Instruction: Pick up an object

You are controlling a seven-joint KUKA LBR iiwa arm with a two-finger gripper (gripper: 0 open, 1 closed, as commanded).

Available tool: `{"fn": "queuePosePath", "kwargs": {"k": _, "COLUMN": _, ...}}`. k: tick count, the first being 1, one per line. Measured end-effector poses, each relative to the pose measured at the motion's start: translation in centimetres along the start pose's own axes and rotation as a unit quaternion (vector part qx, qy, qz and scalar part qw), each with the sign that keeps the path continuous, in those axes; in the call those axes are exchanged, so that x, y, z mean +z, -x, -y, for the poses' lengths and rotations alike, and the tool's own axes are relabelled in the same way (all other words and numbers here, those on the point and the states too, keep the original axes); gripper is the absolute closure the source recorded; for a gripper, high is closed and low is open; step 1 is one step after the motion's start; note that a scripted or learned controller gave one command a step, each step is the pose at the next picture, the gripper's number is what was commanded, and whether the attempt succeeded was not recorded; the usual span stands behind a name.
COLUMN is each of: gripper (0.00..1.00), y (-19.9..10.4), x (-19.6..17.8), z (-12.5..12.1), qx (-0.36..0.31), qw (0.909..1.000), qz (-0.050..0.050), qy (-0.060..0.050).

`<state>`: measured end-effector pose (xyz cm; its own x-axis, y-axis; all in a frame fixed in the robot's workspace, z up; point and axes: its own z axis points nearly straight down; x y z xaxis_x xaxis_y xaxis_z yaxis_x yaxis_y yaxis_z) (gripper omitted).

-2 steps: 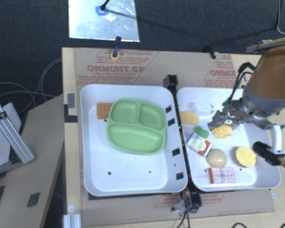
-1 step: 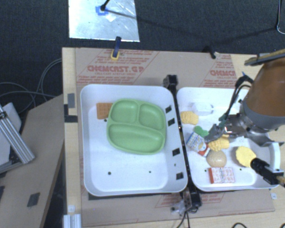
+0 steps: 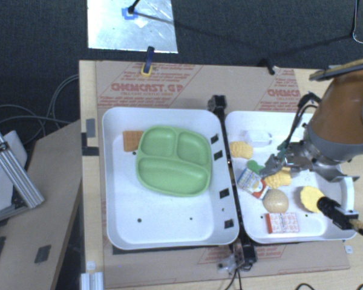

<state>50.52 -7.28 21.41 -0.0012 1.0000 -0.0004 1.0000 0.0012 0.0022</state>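
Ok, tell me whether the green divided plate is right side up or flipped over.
Right side up. The green divided plate lies flat in the left bin, its three compartments facing the camera as hollows inside a raised rim.

Divided plate (image 3: pixel 173 161) in left bin (image 3: pixel 118 222), toy foods (image 3: pixel 276 200) in right bin (image 3: pixel 302 233)

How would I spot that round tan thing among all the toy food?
Look in the right-hand white bin, the one the arm reaches into. Near its front edge, just below the yellow corn cob, lies the tan potato-like lump. It is the plain, smooth brownish piece; its neighbours are bright yellow or printed packets.
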Motion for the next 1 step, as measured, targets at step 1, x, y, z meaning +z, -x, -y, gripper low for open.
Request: {"fn": "queuePosePath", "kwargs": {"k": 1, "gripper": 1.0, "y": -0.14, "x": -1.7, "z": -0.79, "qx": -0.001, "qw": 1.0, "qz": 0.0, "qy": 0.0}}
